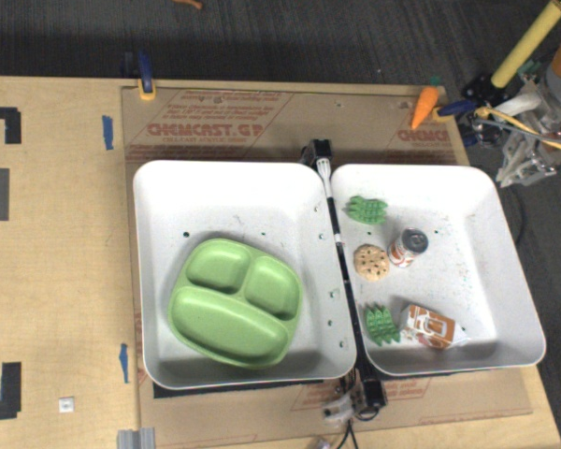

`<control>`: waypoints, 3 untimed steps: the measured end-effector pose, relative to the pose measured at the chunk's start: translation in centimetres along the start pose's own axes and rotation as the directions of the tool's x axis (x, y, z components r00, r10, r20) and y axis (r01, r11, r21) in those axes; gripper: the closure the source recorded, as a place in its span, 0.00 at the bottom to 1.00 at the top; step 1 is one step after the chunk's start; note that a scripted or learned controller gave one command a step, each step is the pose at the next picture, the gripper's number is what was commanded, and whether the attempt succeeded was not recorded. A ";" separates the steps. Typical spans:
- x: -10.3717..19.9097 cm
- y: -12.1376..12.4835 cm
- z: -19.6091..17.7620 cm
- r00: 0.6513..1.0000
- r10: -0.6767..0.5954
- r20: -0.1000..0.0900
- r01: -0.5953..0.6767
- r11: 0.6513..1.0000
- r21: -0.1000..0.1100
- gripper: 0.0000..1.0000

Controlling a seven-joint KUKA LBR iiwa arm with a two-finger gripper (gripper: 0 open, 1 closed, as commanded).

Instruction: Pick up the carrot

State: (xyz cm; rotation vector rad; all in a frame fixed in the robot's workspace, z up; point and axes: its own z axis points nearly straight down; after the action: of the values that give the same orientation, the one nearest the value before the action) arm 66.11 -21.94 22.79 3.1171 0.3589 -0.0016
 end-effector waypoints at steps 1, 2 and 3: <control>0.1 0.0 -1.0 1.000 -0.002 -0.001 0.002 1.000 -0.001 1.00; 0.1 0.0 -2.0 1.000 -0.004 -0.002 0.004 1.000 -0.002 1.00; 0.2 0.0 -3.1 1.000 -0.006 -0.003 0.006 1.000 -0.003 1.00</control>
State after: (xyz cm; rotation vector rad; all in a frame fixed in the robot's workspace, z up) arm 66.28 -21.84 25.86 3.1132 0.3684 0.0034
